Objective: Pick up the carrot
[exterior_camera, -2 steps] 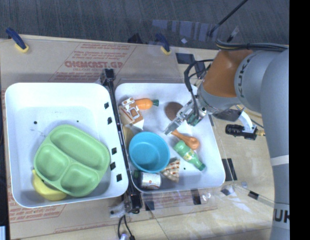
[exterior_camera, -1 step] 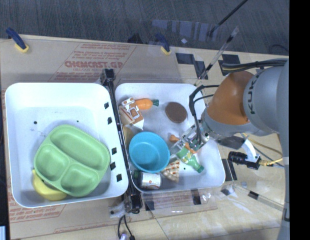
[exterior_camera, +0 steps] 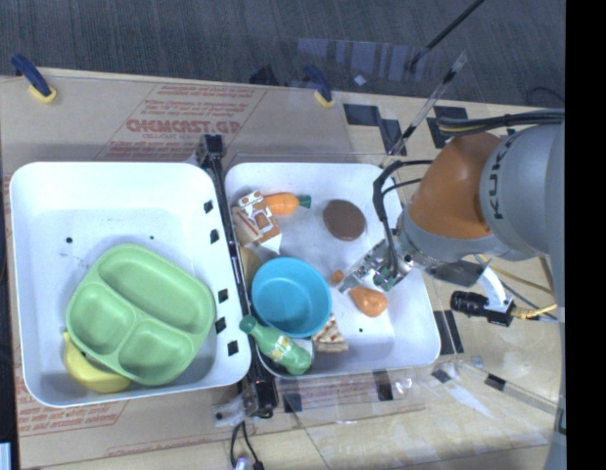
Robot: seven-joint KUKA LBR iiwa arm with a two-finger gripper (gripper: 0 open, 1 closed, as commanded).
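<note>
Both bins [exterior_camera: 312,179] smooth white plastic w/ slight sheen; desk [exterior_camera: 185,116] under them looks like matt brown cardboard w/ red print. Green tray [exterior_camera: 141,311] and blue bowl [exterior_camera: 291,295] smooth plastic, semi-gloss; carrot [exterior_camera: 280,204] matt orange, plastic-looking. Arm shell [exterior_camera: 523,194] smooth grey w/ glossy orange band [exterior_camera: 457,199]; brown disc [exterior_camera: 344,220] matt.

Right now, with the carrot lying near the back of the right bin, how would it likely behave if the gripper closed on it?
The carrot looks like a smooth toy, so probably stiff and light. Its rounded, tapered body could slip or roll out of a pinch. It lies on its side close beside a small printed box, which might be nudged. The gripper is well away from it.
</note>
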